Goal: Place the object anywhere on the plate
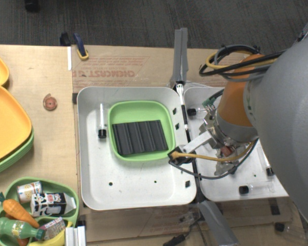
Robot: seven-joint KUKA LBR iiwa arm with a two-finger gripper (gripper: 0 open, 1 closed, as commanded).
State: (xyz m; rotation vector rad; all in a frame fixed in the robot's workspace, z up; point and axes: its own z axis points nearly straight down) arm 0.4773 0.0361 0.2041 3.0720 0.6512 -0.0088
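Mirrored "CHEMCRAFT"-like red print on cardboard point(113, 72) behind the green plate point(141, 131).

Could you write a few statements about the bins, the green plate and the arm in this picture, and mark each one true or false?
1. The green plate sits in the left bin. True.
2. A dark ridged slab lies on the plate. True.
3. The plate is orange. False: it is green; the orange plates lie on the bench, outside the bins.
4. The arm hangs over the left bin. False: it is over the right bin.
5. A white marker lies in the left bin beside the plate. True.
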